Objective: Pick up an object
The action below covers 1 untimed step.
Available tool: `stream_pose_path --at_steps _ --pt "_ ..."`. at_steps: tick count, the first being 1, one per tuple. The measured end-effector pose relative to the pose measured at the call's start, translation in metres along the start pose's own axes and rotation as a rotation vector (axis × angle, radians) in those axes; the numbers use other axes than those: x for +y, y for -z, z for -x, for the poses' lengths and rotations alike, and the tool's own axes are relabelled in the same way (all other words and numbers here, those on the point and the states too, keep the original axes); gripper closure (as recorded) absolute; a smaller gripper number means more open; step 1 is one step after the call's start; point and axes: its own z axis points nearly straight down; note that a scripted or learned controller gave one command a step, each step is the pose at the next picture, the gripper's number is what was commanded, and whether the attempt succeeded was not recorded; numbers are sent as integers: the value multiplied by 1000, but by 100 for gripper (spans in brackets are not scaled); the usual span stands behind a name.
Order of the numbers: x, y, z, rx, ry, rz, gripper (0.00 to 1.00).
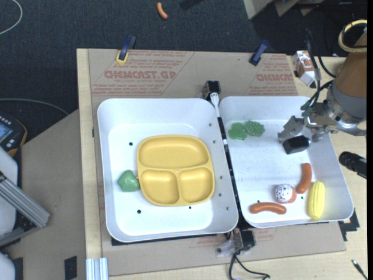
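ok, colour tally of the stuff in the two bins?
Yellow: 2, divided plate and corn
Green: 2, lump and leafy piece (this one could be two pieces touching)
Orange-red: 2, upper sausage and lower sausage
White: 1, speckled ball
Total: 7

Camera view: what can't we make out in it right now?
Right bin floor under the pincer: hidden by the pincer itself.
Arm: cut off by the view's right edge.
Speckled ball: too small to tell its pattern, or whether it touches the orange sausage.
Green pieces: too blurred to tell one item from two.
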Motion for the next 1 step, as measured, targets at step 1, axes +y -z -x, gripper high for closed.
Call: stream_pose_path --at_steps 1 --pt "3 -63 -2 1 1 -1 0"
